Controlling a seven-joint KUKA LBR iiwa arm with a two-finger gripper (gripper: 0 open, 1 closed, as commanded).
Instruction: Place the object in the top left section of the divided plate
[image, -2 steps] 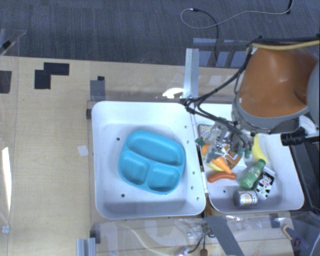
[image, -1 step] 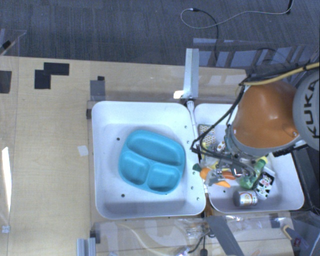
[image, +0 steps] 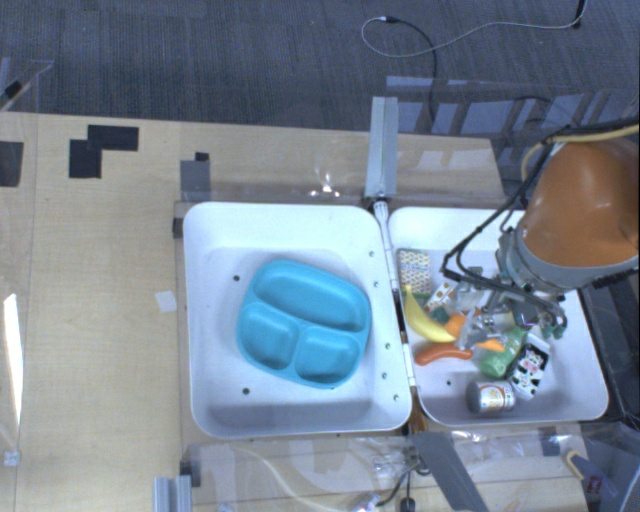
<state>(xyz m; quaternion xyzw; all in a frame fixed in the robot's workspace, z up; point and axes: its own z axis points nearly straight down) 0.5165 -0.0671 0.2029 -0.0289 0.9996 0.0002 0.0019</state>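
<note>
A blue divided plate (image: 303, 322) lies in the left white bin (image: 215, 400), with one long section at the back and two smaller ones in front. All three sections are bare. My gripper (image: 492, 318) hangs low over the right bin (image: 590, 395), among a pile of small objects: a yellow banana (image: 423, 318), an orange carrot-like piece (image: 440, 354), a green item (image: 499, 360), a silver can (image: 492, 398) and a black-and-white die-like block (image: 532, 368). The arm's orange band (image: 585, 205) covers the bin's back right.
A patterned packet (image: 414, 266) lies at the back left of the right bin. A metal divider (image: 381, 165) stands between the two bins at the back. Cables trail over the dark floor behind.
</note>
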